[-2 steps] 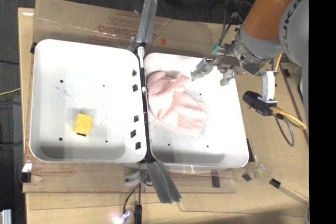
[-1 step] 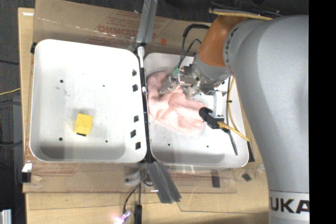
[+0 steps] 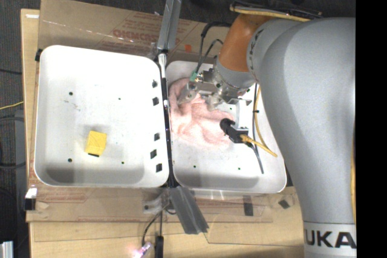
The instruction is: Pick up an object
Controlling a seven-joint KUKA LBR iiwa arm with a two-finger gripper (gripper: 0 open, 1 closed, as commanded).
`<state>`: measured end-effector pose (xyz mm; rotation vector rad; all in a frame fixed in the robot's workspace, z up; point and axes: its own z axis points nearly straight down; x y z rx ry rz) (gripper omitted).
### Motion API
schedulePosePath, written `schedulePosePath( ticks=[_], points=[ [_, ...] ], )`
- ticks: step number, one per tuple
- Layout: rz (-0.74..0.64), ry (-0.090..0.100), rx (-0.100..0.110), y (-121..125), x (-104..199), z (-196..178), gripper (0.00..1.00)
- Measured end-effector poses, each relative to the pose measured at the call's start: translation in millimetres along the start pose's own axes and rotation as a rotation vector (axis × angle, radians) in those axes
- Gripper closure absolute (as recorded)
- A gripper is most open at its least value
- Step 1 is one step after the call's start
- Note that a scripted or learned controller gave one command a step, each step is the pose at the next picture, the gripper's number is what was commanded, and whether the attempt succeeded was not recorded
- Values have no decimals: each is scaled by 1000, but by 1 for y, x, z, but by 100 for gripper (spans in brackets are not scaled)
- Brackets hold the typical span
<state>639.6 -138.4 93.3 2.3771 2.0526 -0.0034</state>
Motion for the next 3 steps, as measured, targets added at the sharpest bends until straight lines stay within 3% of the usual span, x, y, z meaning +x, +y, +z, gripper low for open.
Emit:
schedulePosePath(
  ticks=[1,2,3],
  points=[
    [-5,2,3,0,1,-9,100],
    [103,3,3,12,35,-112,100],
    [-29,2,2,-10,42,-157,100]
  ],
)
